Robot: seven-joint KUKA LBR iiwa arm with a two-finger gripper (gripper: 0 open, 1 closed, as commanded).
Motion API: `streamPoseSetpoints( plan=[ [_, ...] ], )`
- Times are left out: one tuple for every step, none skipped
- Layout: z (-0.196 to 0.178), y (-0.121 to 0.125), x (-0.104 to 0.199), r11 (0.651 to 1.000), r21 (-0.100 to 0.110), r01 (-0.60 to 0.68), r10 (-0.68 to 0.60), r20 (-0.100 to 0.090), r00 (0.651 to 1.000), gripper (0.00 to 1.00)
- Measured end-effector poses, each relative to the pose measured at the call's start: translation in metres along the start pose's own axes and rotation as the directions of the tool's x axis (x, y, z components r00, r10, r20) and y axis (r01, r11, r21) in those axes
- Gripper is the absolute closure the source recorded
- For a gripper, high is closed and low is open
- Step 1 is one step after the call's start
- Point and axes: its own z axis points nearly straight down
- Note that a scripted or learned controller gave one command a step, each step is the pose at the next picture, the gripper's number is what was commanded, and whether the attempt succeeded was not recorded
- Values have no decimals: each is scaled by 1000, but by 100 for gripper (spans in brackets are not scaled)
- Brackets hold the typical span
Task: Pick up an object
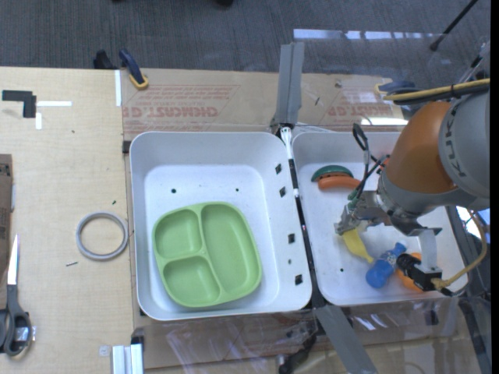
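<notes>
My gripper (352,223) hangs low inside the right bin (327,275), below the orange wrist band. Its tips sit right at the top of a yellow object (357,245) on the bin floor. A blue object (382,269) lies just right of the yellow one, and an orange piece (411,275) lies beside that. At the bin's back lie an orange object (337,181) and a green one (334,170). The view does not tell me whether anything sits between the fingertips.
The left bin (148,209) holds a green divided plate (206,252). A roll of tape (102,234) and scissors (14,318) lie on the bench at the left. A blue and yellow clamp (132,68) sits at the cardboard's back edge.
</notes>
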Motion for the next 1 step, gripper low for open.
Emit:
streamPoseSetpoints(
  plan=[
    [-91,1,89,1000,-2,6,-6,1,1000,100]
  ],
)
